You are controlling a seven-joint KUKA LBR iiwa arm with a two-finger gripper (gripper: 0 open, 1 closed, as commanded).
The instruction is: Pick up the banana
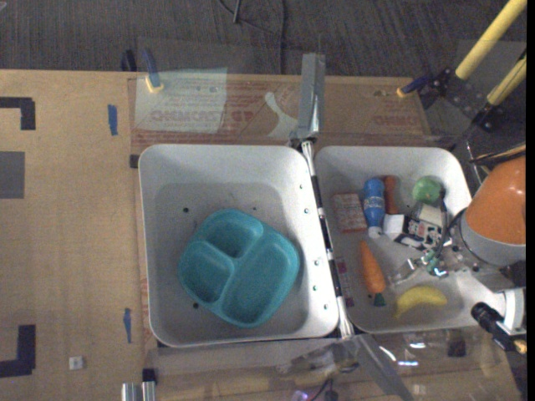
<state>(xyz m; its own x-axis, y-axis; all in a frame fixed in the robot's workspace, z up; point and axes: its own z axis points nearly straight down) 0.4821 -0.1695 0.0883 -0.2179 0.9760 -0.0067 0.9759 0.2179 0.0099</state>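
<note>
The yellow banana [420,299] lies flat near the front edge of the right bin [334,161], curved side toward the front. My gripper [430,261] reaches in from the right and sits just behind the banana, apart from it. Nothing shows held in the gripper. The arm's orange band [501,203] hangs over the bin's right rim.
An orange carrot [373,272] lies left of the banana. Behind are a blue bottle [374,199], a pink packet [349,211], a green ball [427,189] and a black-and-white box [420,225]. The left bin [167,174] holds a teal divided plate [240,266].
</note>
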